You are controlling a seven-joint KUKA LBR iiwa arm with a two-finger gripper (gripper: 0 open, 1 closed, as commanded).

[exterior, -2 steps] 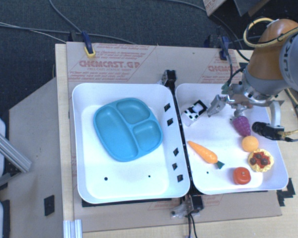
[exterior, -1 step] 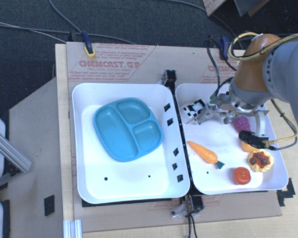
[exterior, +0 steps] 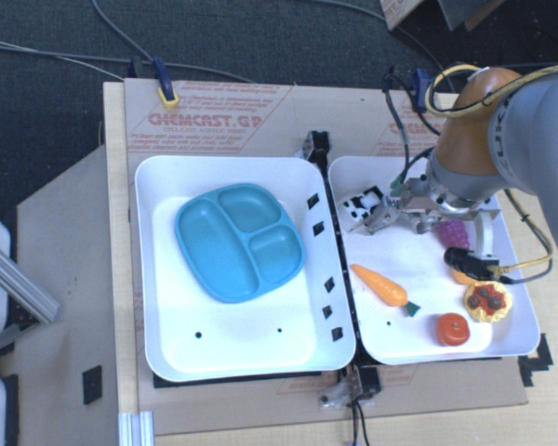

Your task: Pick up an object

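Note:
In the right bin lie an orange carrot with a green tip, a red tomato, a small yellow tart with red topping and a purple object. A black-and-white toy rests by the bin's far left corner. My gripper is low over the far part of this bin, just right of the black-and-white toy and left of the purple object. The wrist partly covers the purple object.
The left bin holds a blue divided plate. A black-marked divider separates the bins. The grey arm with its orange band comes in over the right bin's far right corner.

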